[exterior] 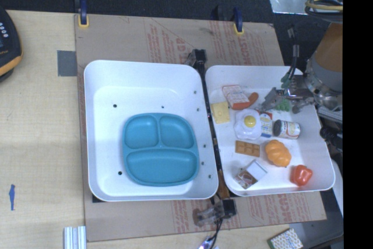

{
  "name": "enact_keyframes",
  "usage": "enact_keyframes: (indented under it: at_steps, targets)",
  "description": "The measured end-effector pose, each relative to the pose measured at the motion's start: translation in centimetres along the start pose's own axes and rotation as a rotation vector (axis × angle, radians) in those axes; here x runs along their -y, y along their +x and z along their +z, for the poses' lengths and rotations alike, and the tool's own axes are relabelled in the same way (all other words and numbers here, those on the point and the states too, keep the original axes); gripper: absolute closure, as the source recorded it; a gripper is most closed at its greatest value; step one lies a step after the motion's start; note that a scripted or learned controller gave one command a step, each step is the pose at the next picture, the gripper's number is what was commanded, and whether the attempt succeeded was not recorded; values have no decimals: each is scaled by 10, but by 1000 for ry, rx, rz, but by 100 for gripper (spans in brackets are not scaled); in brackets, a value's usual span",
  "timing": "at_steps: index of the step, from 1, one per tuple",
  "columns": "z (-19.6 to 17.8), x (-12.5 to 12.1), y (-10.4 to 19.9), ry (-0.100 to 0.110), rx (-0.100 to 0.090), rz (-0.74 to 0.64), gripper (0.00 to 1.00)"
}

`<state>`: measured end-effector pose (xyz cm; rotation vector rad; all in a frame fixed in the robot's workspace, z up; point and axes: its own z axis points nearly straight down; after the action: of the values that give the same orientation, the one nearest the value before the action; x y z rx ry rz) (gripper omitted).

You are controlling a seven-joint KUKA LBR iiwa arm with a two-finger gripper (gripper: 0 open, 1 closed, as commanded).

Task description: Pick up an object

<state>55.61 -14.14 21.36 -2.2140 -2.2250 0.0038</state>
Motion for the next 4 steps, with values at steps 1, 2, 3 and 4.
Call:
enact_keyframes:
  at_steps: [1,2,3,4]
  targets:
    - [23,39,-49,4,2,5,0]
    - [128,74,-66,10,-3,3,0]
    - [111,69,-67,-1,1,-3,100]
    - [64,36,-4,-6,-1,-8,100]
